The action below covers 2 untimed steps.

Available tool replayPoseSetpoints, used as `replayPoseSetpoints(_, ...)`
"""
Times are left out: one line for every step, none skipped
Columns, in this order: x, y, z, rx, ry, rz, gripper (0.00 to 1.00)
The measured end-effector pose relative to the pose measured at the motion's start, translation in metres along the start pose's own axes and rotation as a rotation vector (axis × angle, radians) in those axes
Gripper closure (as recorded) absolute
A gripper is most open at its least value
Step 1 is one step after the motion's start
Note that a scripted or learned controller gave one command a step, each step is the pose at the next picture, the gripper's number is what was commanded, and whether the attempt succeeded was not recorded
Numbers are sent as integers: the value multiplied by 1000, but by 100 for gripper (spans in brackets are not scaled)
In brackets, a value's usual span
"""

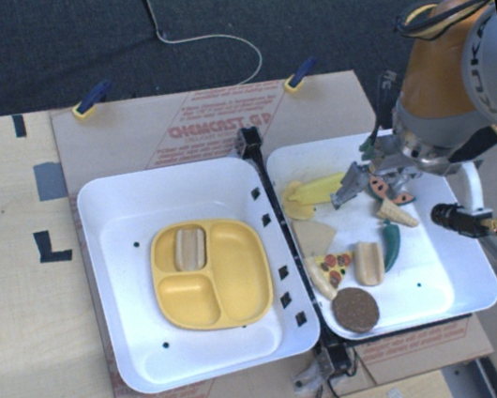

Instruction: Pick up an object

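My gripper (372,185) hangs low over the right bin (465,293), near its back middle. Just left of it lies a yellow banana (312,193). A tan bread stick (396,213) rests right below it. A small reddish-brown piece (378,186) shows at the gripper itself; whether it is held I cannot tell. Further forward lie a green pepper (391,245), a bread roll (367,263), a pizza slice (330,269), a pale cheese wedge (317,229) and a round brown patty (356,310).
The left bin (122,292) holds a yellow divided tray (229,278) with a bread piece (189,248) in its back-left compartment. A black divider (279,235) runs between the bins. The arm's grey and orange body (443,87) stands over the right bin's back right corner.
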<state>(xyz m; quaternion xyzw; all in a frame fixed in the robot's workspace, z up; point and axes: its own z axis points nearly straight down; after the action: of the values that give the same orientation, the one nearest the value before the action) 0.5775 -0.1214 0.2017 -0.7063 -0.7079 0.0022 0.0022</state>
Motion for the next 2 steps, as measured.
replayPoseSetpoints(-2, 2, 44, 0, 0, 1, 0)
replayPoseSetpoints(-4, 10, 102, -1, 0, 0, 0)
